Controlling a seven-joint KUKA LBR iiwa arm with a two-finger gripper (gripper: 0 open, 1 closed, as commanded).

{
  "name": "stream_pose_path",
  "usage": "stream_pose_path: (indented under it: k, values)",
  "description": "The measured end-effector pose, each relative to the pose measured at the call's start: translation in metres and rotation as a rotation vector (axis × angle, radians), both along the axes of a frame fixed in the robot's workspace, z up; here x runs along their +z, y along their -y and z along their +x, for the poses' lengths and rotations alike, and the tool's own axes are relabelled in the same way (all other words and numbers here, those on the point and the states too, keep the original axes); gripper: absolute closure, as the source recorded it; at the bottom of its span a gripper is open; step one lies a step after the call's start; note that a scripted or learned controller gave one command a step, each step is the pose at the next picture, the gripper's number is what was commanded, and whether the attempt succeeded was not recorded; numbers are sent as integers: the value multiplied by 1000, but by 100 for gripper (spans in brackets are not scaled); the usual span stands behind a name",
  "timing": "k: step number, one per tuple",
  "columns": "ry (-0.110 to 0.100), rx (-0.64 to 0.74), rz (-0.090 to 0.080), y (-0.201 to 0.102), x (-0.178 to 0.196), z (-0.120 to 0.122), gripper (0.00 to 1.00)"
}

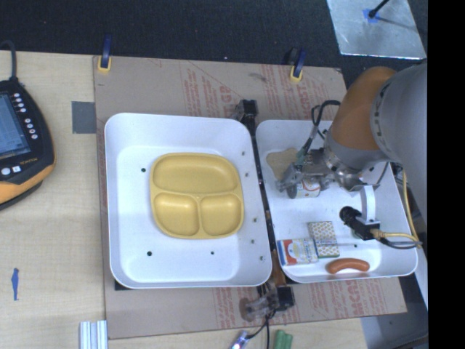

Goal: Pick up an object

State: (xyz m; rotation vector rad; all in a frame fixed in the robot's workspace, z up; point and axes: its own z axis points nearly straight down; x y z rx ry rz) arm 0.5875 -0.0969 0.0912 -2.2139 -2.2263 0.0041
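Gripper (296,180) low in right bin (389,267) (beside a tan piece (280,160)).

Brown cardboard sheet (182,86) beneath both bins, yellow-tipped clamps (104,55) on its far edge, grey tape patch (83,116) on the wooden bench (43,267), black-and-orange teach pendant (18,144) at left, blue mark (15,282) near the front-left corner

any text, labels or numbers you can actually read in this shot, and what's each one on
None can be quoted as it reads.
Cardboard sheet under the bins: repeated red print, too blurred to read.
Small card in the right bin: red and blue print, too small to read.
Handheld pendant at the left: a screen and buttons, markings too small to read.
Yellow divided plate in the left bin: no text visible.
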Motion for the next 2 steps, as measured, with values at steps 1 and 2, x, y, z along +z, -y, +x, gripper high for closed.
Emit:
stream_pose_path:
  k: [1, 2]
  values:
    - [0, 3, 0, 1, 11, 0, 100]
    - [1, -1, 2, -88, 101, 24, 100]
